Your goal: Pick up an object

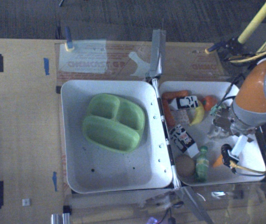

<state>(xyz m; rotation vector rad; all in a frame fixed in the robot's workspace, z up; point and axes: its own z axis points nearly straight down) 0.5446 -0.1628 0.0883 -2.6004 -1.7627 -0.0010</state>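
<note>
tool [219, 127] | over right bin [258, 160] | finger spread: cannot tell | nothing visibly held

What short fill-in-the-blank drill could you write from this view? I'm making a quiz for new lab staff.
1. The green divided tray lies in the ____ bin.
2. The banana in the right bin is coloured ____.
3. The small bottle beside the brown fruit is ____ in colour.
4. The arm's band is ____.

Missing words: left; yellow; green; orange
</note>
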